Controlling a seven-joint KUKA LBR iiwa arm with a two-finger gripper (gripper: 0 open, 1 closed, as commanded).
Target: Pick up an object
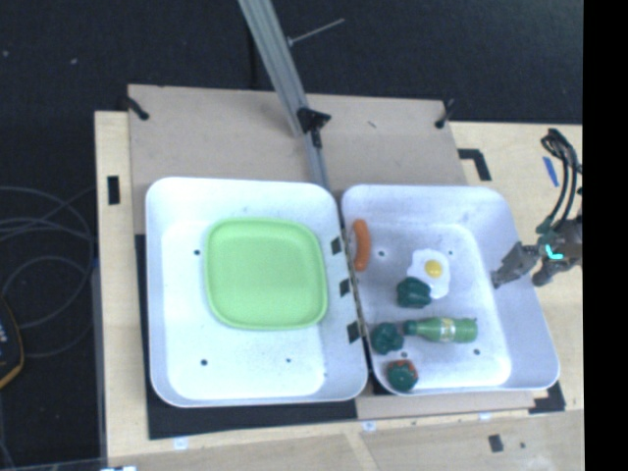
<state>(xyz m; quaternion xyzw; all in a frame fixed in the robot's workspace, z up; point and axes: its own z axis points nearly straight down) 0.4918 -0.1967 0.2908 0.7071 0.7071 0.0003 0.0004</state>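
Observation:
The right bin (491,214) holds several small items: an orange sausage (360,244) by its left wall, a fried egg (431,266), a dark green pepper (413,291), a green bottle (442,330) lying on its side, a green lump (386,338) and a red-and-green piece (401,372) near the front edge. My gripper (512,266) sits at the bin's right rim, right of the fried egg, with nothing seen in it. The rest of the arm is cut off at the right.
The left bin (177,214) bears a light green square plate (265,272). A grey metal pole (275,52) slants down from the top to the gap between the bins. Cables lie on the dark floor at the left.

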